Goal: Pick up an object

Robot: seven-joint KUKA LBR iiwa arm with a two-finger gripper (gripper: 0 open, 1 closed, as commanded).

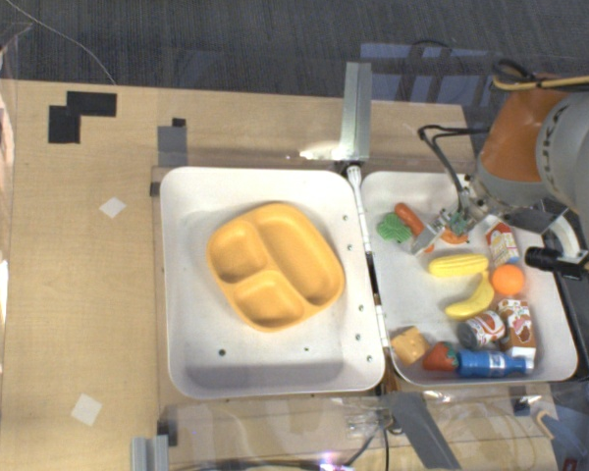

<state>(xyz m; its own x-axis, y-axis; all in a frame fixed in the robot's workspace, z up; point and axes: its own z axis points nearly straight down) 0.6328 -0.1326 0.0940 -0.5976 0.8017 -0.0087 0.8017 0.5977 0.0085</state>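
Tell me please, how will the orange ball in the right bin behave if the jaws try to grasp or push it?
The orange ball looks round and smooth, so it would probably roll when nudged and could slip from a pinch. The banana and the small carton touch or nearly touch it, which may limit rolling toward them.

Grey arm (569,155) — hand (455,222) low

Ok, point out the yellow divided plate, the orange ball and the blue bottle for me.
yellow divided plate (275,263): camera view, on the ridge where its compartments meet.
orange ball (508,280): camera view, middle of its top.
blue bottle (491,364): camera view, middle of its body.
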